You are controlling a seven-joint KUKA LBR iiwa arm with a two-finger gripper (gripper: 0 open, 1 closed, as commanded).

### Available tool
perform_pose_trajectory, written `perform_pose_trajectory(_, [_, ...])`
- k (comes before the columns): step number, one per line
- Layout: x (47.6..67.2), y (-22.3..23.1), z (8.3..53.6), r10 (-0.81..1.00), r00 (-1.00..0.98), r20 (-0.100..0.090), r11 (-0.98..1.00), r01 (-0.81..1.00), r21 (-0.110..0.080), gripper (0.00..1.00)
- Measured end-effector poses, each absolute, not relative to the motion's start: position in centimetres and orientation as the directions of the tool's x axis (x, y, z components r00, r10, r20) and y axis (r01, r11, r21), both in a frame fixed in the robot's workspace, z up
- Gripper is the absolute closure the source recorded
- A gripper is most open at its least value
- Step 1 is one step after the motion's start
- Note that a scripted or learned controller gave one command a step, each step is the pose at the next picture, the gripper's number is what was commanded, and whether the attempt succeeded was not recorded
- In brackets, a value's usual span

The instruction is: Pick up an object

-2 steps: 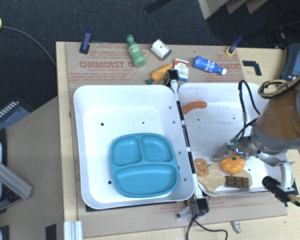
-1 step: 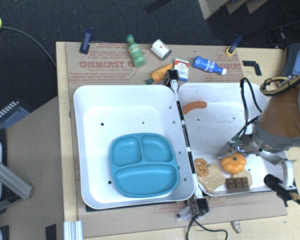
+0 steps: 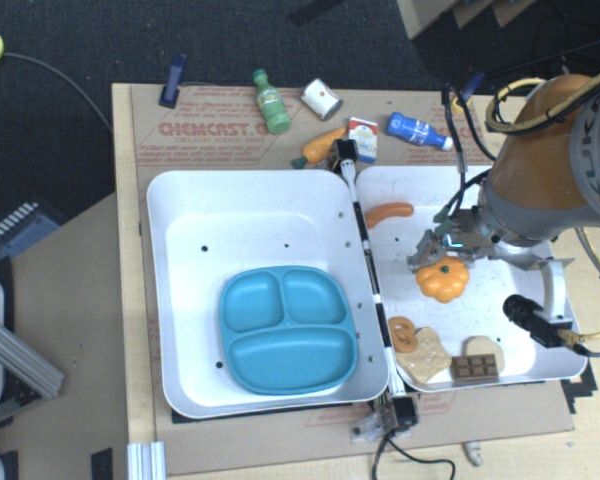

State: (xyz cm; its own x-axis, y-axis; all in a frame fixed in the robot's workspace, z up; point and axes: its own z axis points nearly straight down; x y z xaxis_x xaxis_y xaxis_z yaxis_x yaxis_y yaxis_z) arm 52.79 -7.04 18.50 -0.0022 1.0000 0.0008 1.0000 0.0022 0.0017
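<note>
Over the right bin [image 3: 405,183], the gripper [image 3: 438,248] sits low against the upper edge of the orange pumpkin [image 3: 444,282]; whether it is released or clamped cannot be told. A sausage [image 3: 386,212] lies behind it near the dividing wall. A pretzel [image 3: 402,333], a pale biscuit [image 3: 428,358] and a chocolate bar [image 3: 477,367] line the front. The left bin [image 3: 230,218] holds a blue divided plate [image 3: 288,330]. On the cardboard bench top [image 3: 130,268] behind the bins lie a green bottle [image 3: 272,103] and a blue bottle [image 3: 418,130]. Dark carpet [image 3: 80,28] surrounds the bench.
</note>
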Motion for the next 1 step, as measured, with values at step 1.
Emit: perform_pose_trajectory(1, [54.1, -3.22, 19.52, 1.0, -0.001, 0.0, 0.001, 1.0, 0.001, 1.0])
